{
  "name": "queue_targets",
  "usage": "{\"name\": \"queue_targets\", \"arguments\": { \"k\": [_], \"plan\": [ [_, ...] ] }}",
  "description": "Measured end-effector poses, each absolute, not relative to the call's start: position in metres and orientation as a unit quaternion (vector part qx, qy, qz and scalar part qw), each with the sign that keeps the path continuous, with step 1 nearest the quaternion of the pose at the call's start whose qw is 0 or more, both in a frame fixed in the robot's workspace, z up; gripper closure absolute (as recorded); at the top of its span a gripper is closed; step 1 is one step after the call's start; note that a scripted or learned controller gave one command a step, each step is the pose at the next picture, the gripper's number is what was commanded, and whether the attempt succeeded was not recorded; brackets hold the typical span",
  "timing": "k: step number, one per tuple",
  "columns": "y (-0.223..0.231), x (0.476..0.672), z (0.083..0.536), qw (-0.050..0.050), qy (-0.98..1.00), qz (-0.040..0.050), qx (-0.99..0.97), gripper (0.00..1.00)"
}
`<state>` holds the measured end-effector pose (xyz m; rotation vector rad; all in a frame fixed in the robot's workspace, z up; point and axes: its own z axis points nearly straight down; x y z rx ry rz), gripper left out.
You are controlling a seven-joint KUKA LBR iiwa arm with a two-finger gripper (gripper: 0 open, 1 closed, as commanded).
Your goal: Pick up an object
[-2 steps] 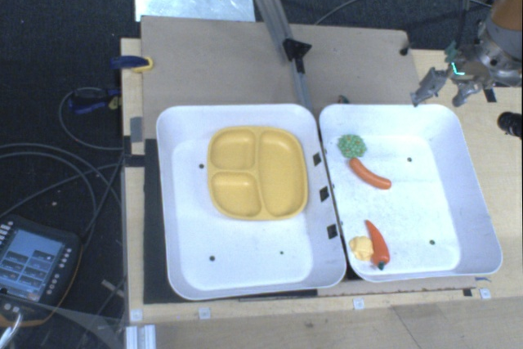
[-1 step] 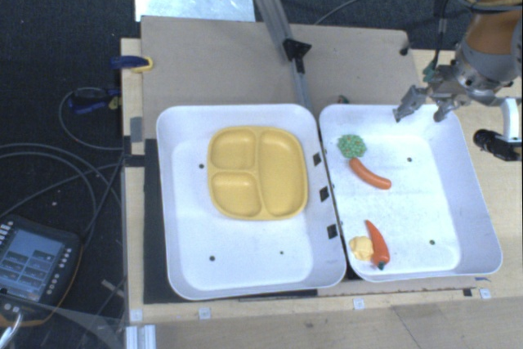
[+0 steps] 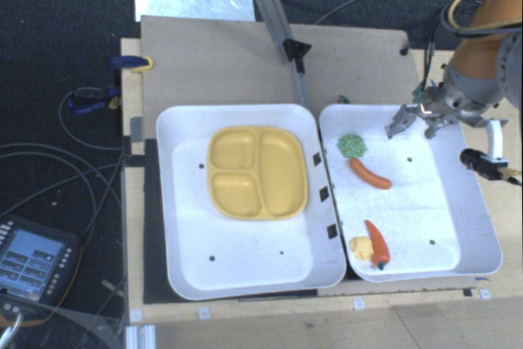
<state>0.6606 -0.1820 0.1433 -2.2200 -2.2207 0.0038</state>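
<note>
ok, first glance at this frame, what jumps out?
The yellow three-compartment plastic plate sits alone in the left white bin, the brightest thing on the bench. The right white bin holds small toy food: a green broccoli floret, an orange sausage, and near the front edge a red-orange chilli pepper touching a small yellow piece. The gripper hangs over that bin's far corner, holding nothing visible.

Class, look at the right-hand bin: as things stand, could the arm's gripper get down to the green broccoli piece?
Probably yes. The gripper hangs over the right bin's far end, and the broccoli lies in that bin with bare floor between them; the sausage lies just nearer the camera.
</note>
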Motion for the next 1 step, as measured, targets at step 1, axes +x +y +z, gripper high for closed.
{"name": "queue_targets", "arguments": {
  "k": [1],
  "plan": [
    [-0.1817,0.66,0.0911,0.001,-0.708,0.0012,-0.707,0.0]
  ]
}}
